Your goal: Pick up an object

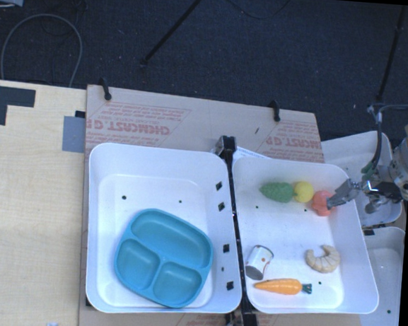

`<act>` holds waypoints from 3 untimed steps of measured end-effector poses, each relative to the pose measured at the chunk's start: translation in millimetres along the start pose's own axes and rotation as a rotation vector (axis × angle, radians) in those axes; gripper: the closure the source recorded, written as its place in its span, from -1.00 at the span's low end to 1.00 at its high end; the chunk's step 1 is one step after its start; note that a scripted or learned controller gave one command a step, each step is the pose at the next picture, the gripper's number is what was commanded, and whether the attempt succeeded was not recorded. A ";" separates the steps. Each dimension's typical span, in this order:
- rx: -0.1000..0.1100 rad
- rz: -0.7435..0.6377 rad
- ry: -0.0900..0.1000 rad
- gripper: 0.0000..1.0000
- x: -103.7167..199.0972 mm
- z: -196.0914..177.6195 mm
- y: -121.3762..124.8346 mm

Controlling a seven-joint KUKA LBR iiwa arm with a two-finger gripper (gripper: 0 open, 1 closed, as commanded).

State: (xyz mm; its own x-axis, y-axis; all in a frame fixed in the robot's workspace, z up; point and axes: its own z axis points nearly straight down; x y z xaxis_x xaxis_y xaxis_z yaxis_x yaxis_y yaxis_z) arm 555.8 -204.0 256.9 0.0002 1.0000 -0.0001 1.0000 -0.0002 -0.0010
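White plastic forms both bins: the left bin holds a blue divided plate. The right bin holds a croissant, carrot, small cup, green vegetable, yellow ball and a red-orange piece touching the gripper; whether its fingers are apart cannot be told.

At the right edge the arm's end shows as pale grey and silvery metal, with rounded housings and dark joints between them. The pincer is a slim, dull grey metal part with a darker tip, fixed to a blocky head that carries small black fittings and bright glints. A thin dark cable arcs up from the wrist beside a pale, curved casing.
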 end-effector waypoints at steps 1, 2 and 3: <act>0.006 0.001 0.002 -1.00 -7.0 51.8 -7.7; 0.007 0.000 0.004 -1.00 1.8 112.5 -5.8; 0.007 0.001 0.003 -1.00 3.4 166.2 -7.2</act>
State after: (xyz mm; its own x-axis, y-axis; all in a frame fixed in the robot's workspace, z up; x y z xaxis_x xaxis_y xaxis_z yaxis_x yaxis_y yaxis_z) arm 548.4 -200.6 90.7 0.0013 1.0000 0.0033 1.0000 -0.0012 -0.0079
